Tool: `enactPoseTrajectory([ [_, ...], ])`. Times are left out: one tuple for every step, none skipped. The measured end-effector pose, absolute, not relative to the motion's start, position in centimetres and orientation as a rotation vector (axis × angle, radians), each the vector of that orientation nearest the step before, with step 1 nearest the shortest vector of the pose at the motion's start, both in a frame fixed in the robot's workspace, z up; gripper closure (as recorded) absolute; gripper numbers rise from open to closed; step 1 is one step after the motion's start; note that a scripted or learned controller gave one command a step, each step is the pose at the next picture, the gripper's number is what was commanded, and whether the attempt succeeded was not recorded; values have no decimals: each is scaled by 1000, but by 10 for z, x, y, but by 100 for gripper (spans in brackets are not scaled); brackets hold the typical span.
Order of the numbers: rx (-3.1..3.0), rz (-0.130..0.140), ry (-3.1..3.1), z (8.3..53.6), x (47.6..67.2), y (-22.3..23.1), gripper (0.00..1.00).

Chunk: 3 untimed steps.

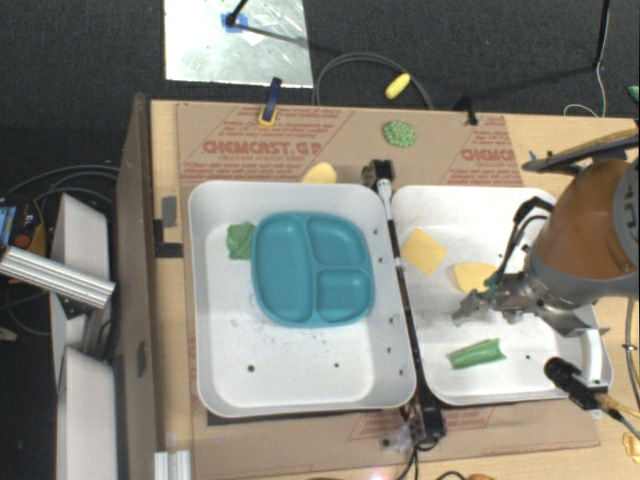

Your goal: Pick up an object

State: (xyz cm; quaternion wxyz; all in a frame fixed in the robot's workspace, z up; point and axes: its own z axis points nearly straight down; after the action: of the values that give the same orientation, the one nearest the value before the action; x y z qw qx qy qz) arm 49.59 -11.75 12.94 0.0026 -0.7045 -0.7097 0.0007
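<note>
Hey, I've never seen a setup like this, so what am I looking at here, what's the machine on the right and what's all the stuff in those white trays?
This is one picture from a camera fixed above a workbench, looking down at a slant. The grey and orange shape on the right is a robot arm. Its gripper, the part that grabs things, hangs over the right bin.

Two shallow white bins sit side by side. The left bin holds a blue divided plate with a small green piece at its left edge. The right bin holds a yellow square piece, another yellow piece and a green piece. They look like toy food.

The arm's job is to pick something up. Nothing visibly sits between the jaws yet.
</note>
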Motion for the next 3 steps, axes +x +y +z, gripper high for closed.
enactPoseTrajectory([
  [-2218,-14,-2242,126,642,-111,0],
  [-2223,3,-2218,105,594,-158,0],
  [-2215,-4,-2232,85,593,-112,0],
])
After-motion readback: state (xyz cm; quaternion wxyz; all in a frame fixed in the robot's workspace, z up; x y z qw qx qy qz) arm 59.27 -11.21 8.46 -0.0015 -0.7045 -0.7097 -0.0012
